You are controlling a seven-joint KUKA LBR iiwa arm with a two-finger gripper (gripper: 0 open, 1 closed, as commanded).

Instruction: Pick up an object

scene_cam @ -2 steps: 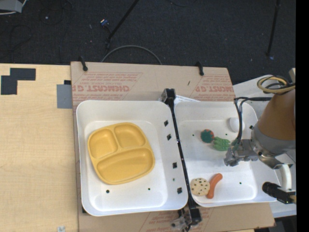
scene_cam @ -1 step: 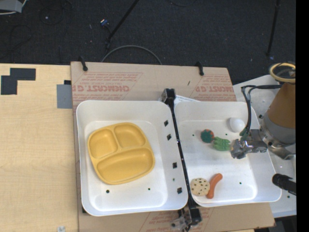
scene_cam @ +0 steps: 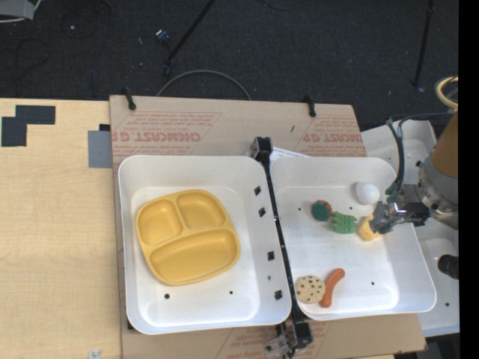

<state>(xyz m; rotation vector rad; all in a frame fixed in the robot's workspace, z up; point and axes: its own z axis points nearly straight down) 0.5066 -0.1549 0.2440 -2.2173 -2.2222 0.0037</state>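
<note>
Nothing is lifted yet: the gripper (scene_cam: 383,223) hangs low at three o'clock in the right bin (scene_cam: 408,294), touching the yellow piece (scene_cam: 367,231), though I cannot tell how its fingers stand.

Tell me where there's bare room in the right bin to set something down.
In the right bin, free floor lies along the near right, between the orange sausage and the right wall, and at the far left, above the dark green piece. It is crowded mid-right: green toy, yellow piece, white ball and gripper.
</note>
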